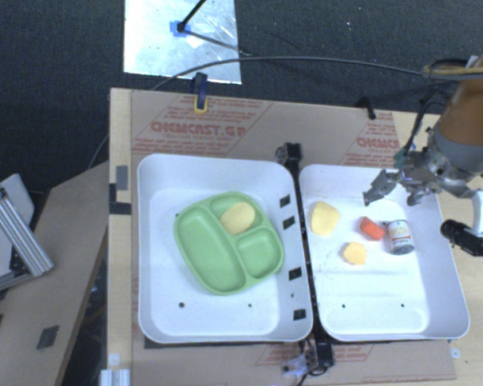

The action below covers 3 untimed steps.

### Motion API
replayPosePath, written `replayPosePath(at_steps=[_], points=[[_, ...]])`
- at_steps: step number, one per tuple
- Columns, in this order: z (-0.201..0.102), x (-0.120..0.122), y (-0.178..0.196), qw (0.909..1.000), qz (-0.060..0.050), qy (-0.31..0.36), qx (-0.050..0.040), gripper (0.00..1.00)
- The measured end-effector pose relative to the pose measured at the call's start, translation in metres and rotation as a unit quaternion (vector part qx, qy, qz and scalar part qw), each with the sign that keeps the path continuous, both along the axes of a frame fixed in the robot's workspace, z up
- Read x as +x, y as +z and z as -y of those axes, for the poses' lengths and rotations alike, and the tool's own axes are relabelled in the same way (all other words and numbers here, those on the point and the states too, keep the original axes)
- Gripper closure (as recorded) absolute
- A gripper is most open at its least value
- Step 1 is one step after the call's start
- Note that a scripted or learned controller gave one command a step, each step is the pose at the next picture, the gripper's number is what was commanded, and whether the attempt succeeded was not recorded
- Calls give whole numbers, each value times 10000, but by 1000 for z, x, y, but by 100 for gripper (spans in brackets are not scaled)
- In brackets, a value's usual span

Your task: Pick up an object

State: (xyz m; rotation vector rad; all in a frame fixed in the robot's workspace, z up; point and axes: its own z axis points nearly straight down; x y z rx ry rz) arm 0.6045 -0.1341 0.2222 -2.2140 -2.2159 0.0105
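Candidate objects lie in the right-hand shallow white bin [428,316]: a small orange block [372,227], a short cylindrical can with a pale printed label [398,237] just beside it on the right, a small round yellow piece [354,253] nearer the front, and a larger pale-yellow rounded piece [324,218] close to the bin's left wall. The orange block and the can sit nearest the two-finger gripper [395,189], which hangs above the bin's rear, its fingers spread apart with nothing between them.

For a sound pick, the gripper would best descend upright over a single item, fingers straddling it across its narrow side. The orange block and the can stand so close that a finger may strike the neighbour; the round yellow piece, apart from the others, looks the cleaner target. Rounded pieces may roll or squirt out if gripped off-centre, so closing should centre on the widest part.

The left-hand shallow white bin [165,305] holds a green plastic divided tray [215,259] with a yellow rounded piece [239,218] in its rear compartment.

Count: two bins; one tray; three yellow pieces (two right, one left); one orange block; one can; one gripper.
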Motion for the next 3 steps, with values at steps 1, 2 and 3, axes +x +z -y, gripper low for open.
replayPosePath(at_steps=[1,2,3], points=[[0,3,7,10000,64,12,-10,0],[-2,13,-46,10000,44,21,-7,0],[-6,11,-88,10000,43,10,-5,0]])
